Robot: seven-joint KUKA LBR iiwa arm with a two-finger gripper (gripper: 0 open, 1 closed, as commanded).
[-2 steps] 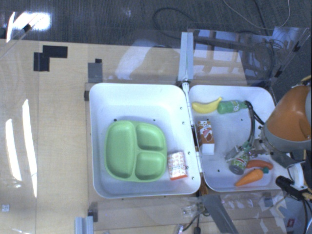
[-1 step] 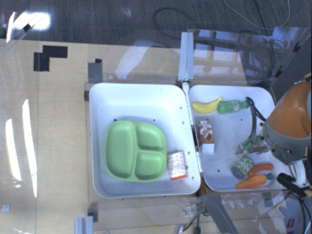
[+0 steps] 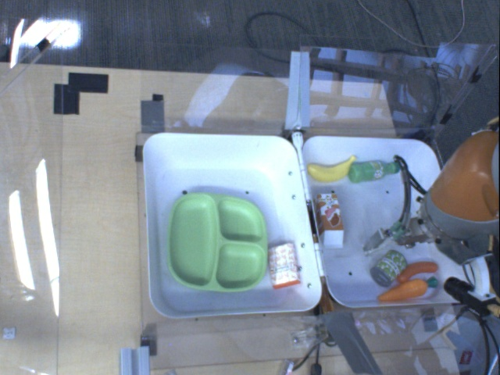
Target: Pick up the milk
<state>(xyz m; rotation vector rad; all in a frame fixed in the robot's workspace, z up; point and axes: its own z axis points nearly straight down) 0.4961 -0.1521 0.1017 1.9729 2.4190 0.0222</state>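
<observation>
Bins (image 3: 234, 151) sit side by side on pale wooden bench (image 3: 86, 233).

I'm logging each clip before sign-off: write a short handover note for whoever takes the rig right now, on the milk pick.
Gripper: low in the right bin, near the can; nothing seen between its fingers.
Two small cartons: one by the right bin's left wall, one in the left bin beside the green plate. Labels too small to tell which is the milk.
Done: nothing lifted.
Left: identify the milk, grasp it, lift.
</observation>
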